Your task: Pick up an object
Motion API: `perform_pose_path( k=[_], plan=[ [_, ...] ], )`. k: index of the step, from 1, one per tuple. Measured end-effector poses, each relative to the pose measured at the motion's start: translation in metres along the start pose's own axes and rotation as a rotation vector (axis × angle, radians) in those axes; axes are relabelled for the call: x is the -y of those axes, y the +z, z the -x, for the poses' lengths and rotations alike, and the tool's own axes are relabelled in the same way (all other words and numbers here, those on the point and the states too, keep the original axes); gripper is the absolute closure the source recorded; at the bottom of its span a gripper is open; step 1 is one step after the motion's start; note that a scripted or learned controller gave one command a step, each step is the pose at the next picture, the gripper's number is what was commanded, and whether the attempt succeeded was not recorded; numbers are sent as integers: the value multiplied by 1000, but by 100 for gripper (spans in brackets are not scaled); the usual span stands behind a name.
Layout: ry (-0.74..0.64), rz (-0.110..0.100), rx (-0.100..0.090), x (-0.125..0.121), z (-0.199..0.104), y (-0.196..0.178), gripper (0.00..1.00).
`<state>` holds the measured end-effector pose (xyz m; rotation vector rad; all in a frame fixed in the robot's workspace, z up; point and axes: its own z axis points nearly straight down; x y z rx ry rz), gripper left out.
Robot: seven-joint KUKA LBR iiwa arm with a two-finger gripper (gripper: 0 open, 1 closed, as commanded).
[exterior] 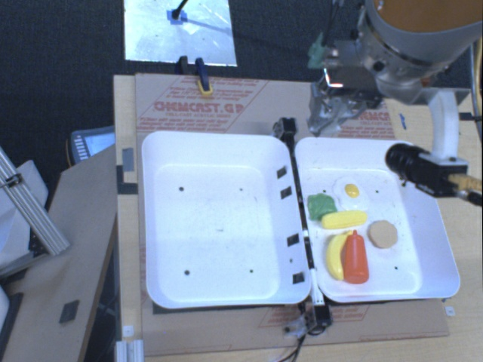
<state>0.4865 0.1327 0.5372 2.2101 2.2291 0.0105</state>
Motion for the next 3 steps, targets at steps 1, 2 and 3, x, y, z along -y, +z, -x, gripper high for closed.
perform_pose_path(
  k=[1,2,3],
  plan=[
    [1,-3,2,-37,-28,3,100],
    [1,-15,5,-25,-47,104,100],
    [2,-5,2,-26,-47,98,0]
  ],
)
